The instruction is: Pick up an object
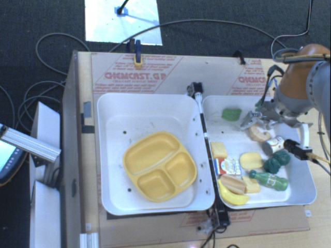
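My gripper hangs over the back of the right bin, on the grey arm with the orange band. Just below it lies a beige ring-shaped bread piece, touching or nearly touching the gripper's tip. A green soft item lies to the gripper's left. Further forward are a yellow cheese block, a red and white packet, a pale yellow round piece, a dark green broccoli, a green bottle, a hot dog and a banana.
The left bin holds a yellow divided plate. A black divider rail runs between the two bins. A grey and white small item lies right of the bread piece. Cables trail from the arm over the right bin's edge.
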Robot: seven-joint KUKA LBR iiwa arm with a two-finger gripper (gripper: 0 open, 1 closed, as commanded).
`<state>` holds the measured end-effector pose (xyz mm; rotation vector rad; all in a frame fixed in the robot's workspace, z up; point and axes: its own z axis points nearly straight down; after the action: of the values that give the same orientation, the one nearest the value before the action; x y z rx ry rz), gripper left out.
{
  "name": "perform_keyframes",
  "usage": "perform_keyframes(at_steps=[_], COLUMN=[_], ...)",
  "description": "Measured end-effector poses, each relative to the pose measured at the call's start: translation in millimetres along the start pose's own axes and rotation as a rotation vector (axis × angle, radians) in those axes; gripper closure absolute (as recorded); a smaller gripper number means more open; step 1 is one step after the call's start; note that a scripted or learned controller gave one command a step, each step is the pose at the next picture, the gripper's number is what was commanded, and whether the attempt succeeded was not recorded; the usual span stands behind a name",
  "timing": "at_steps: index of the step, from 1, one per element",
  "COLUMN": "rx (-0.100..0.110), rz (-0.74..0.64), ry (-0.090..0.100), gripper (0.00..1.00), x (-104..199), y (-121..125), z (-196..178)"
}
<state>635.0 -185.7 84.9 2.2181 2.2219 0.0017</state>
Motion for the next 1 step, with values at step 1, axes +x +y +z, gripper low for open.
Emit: perform_keyframes(at_steps=[1], rx=[0.001], rz=[0.001], ry=[0.0], gripper=[0.0], x=[-7.7], y=[-49.3], z=[0.1])
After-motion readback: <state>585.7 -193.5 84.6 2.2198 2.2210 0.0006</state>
